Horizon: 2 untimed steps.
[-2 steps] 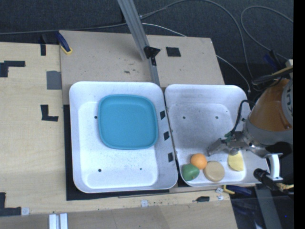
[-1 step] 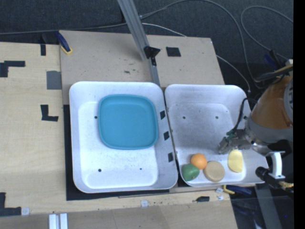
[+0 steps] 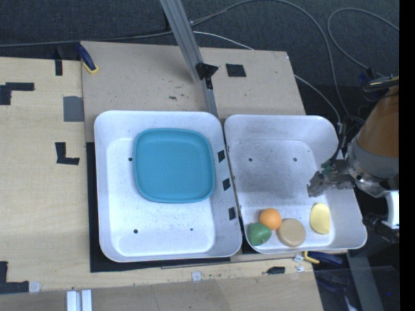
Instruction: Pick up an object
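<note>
My jaws (image 3: 319,184) hang over the right side of the right bin (image 3: 259,131), and I cannot tell how they are set. Just below them, along the bin's near edge, lie a yellow object (image 3: 320,218), a tan disc (image 3: 292,232), an orange ball (image 3: 270,219) and a green object (image 3: 259,234). The left bin (image 3: 117,238) holds a blue plate (image 3: 174,164).

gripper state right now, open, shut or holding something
gripper: cannot be told; it hangs over the right bin, above the yellow object, with nothing seen in it.
</note>
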### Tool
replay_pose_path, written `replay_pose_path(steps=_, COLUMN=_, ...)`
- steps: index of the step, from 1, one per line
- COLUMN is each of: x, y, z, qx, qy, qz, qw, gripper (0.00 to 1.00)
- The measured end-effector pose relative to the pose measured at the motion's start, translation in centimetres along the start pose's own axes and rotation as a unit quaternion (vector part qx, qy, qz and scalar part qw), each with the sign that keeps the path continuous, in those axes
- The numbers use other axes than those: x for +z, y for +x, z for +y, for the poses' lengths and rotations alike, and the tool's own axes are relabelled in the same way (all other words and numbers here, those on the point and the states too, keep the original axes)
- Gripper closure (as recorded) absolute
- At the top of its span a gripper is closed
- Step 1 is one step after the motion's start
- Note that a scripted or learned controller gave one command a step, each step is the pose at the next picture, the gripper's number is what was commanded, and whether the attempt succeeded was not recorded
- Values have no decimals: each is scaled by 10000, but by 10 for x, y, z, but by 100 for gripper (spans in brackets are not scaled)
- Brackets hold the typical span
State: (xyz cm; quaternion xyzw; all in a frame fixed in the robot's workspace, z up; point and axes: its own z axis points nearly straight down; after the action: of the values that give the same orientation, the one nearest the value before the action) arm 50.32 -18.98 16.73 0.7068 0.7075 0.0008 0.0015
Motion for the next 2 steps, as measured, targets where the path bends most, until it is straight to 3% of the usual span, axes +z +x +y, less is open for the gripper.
replay_pose_path(steps=1, x=-51, y=0, z=1, qx=1, qy=7, qz=2, qw=10000, gripper=100)
replay_pose_path(steps=2, x=-43, y=55, z=8, qx=-7, qy=21, qz=8, qw=10000, gripper=100)
